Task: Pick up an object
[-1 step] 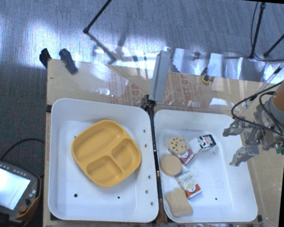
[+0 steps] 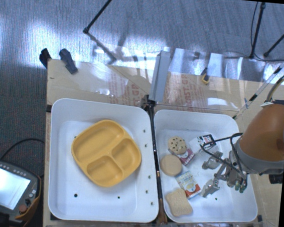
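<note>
Two white bins sit side by side on the bench. Left bin [image 2: 66, 117]: one yellow divided plate [image 2: 106, 152], lying flat. Right bin [image 2: 221, 123]: round chocolate-chip cookie [image 2: 177, 145] on a pink packet; plain round biscuit [image 2: 171, 165] just below it; slice of toast [image 2: 179, 202] near the front wall; small red-and-white pouch [image 2: 188, 183] between biscuit and toast; small card [image 2: 207, 140] toward the back. Gripper [image 2: 209, 178]: over the right bin's right half, fingers spread, nothing between them, pouch just beside the nearer fingertip.

Fixed overhead camera slants down on both bins [image 2: 60, 127].
</note>
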You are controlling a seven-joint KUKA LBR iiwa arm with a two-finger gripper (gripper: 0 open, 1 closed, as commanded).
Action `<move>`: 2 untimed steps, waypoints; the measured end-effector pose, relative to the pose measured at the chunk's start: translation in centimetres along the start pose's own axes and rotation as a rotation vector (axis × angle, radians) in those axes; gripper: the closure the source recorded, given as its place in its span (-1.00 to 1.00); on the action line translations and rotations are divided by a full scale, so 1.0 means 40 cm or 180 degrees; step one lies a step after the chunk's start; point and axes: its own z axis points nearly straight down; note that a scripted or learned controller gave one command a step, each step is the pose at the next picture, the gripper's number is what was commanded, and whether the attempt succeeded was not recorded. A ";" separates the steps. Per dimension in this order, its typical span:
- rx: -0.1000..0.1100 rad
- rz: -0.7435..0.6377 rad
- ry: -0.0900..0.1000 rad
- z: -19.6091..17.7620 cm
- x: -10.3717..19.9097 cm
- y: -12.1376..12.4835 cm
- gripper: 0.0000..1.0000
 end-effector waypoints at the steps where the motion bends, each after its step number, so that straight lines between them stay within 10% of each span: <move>1: 0.0000 -0.0028 -0.0019 -0.030 -0.005 0.007 1.00; 2: 0.0002 -0.1154 -0.0039 -0.277 -0.015 0.088 1.00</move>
